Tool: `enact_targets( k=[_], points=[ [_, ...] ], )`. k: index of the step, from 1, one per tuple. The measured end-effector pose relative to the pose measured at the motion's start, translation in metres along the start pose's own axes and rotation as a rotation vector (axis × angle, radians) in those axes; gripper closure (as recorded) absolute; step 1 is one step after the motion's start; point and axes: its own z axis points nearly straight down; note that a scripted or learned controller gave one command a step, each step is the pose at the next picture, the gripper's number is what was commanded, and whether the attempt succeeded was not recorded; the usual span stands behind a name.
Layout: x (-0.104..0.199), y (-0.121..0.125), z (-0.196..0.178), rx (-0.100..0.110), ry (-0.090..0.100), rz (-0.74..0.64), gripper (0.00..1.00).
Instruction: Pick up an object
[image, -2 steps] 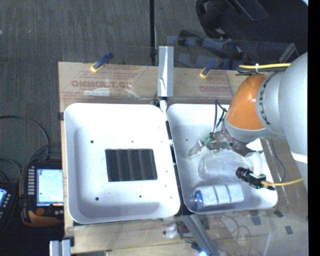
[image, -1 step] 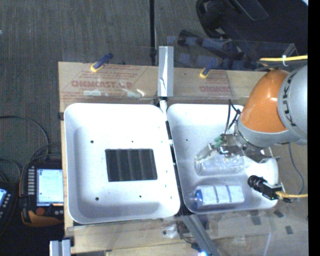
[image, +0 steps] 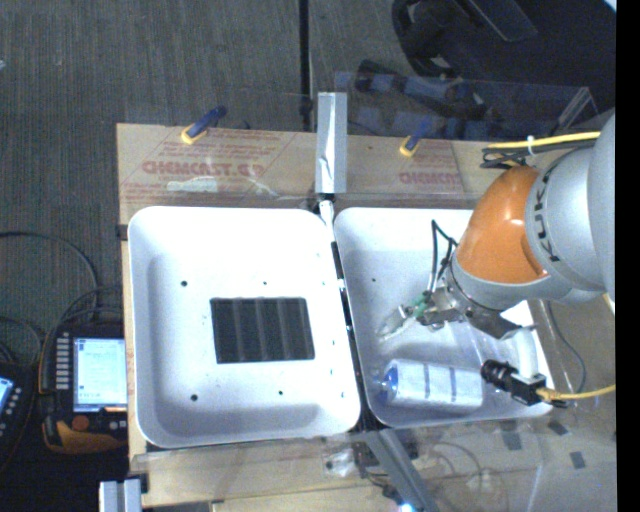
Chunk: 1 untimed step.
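Bottle (image: 432, 384): a clear plastic one with a blue cap, lying on its side near the front wall of the right bin (image: 370, 300), close below my gripper (image: 425, 310).
Grasp: I judge it best to come straight down over its middle, across the long axis.
Fingers: too small and blurred; I cannot tell their state.
Arm (image: 520, 245): I reach in from the right, wrist low over that bin.
Left bin (image: 150, 300): a dark ribbed panel (image: 262, 329) lies inside.
Counter (image: 230, 165): cardboard-covered behind the bins.

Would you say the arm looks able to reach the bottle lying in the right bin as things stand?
Probably yes: the bottle lies on its side in the right bin, nothing on top of it, with the gripper just above it in the view.
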Motion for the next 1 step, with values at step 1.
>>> enact_targets(
  k=[1],
  points=[
    [0.0291,0.0126,-0.0673,-0.001,-0.002,0.144,0.00]
  ],
)
